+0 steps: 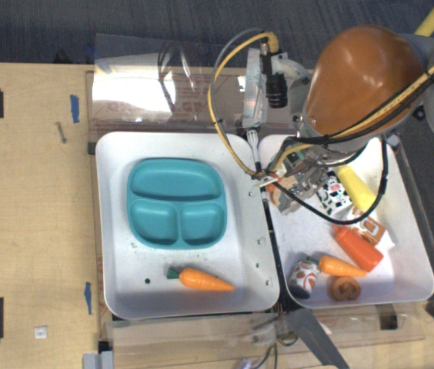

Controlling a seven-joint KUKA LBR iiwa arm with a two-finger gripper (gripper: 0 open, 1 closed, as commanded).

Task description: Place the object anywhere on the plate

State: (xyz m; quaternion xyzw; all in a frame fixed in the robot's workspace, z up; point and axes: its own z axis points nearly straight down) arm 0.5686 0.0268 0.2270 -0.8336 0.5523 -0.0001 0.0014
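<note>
A teal divided plate [177, 203] lies in the left white bin [117, 283], with nothing on it. An orange carrot with a green top [199, 280] rests on that bin's floor, just below the plate and off it. My gripper [292, 181] hangs under the orange wrist band [363, 79], low over the near-left part of the right bin [417, 275], close to the divider between the bins. A small brownish bit shows by its tip, too unclear to name. A black-and-white spotted toy [332, 194] lies right beside the gripper.
The right bin also holds a yellow piece [355, 188], an orange bottle-like item [358, 248], a second small carrot [340, 267], a patterned can [304, 276] and a brown round piece [346, 288]. Cables [228, 98] loop above the bins' far edge.
</note>
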